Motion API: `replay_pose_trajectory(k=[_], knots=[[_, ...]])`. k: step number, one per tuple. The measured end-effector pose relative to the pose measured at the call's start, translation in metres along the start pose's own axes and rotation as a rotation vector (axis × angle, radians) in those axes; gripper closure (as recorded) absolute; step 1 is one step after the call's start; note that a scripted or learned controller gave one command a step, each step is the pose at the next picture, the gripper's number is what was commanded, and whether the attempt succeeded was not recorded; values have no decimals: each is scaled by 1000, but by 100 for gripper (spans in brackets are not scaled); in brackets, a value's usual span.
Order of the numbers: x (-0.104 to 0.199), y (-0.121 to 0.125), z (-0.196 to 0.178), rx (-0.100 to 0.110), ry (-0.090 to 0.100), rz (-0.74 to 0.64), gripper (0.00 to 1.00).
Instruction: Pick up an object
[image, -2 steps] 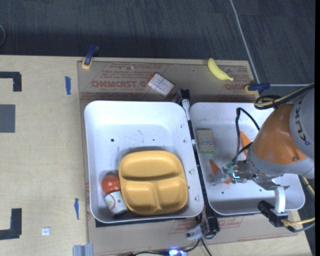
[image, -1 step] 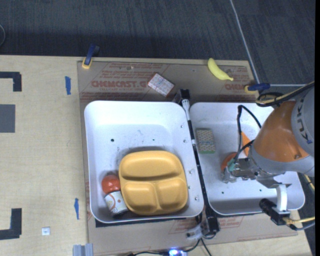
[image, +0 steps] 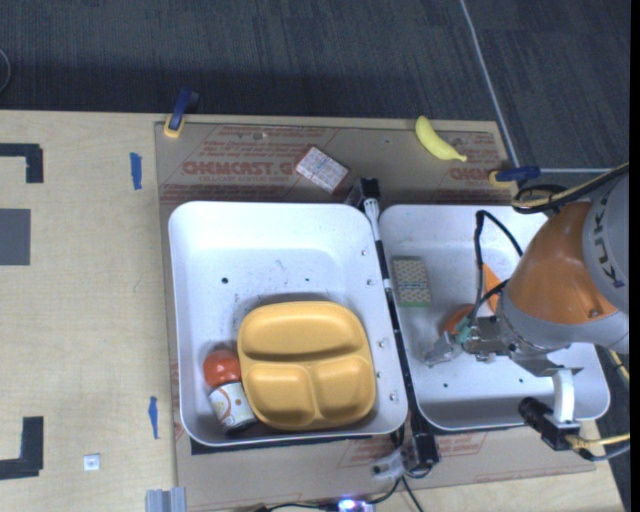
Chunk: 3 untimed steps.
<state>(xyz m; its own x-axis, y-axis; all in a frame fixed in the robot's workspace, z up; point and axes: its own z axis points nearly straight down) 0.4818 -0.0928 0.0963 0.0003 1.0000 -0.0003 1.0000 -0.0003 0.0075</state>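
Note:
My gripper (image: 447, 346) reaches down into the right bin (image: 440, 400) from the right, under the orange band of the arm. An orange object (image: 462, 318) lies right at the gripper, partly hidden by it; whether it sits between the fingers is unclear. A small green-grey sponge-like pad (image: 411, 279) lies in the right bin's upper left part. In the left bin (image: 200, 260) rests a large yellow compartment tray (image: 304, 362), with a small orange-and-white can-like object (image: 227, 386) beside its left edge.
A yellow banana (image: 438, 139) and a small patterned packet (image: 320, 168) lie on the cardboard behind the bins. Blue clamps (image: 180, 108) hold the board at its corners. Cables run along the right bin's front and right side.

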Motion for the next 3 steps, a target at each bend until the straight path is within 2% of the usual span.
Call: replay_pose_trajectory(k=[1,2,3], knots=[[1,-2,10,5,1,0,0],[1,0,0,1,0,0,100],[1,24,10,6,-1,-1,100]])
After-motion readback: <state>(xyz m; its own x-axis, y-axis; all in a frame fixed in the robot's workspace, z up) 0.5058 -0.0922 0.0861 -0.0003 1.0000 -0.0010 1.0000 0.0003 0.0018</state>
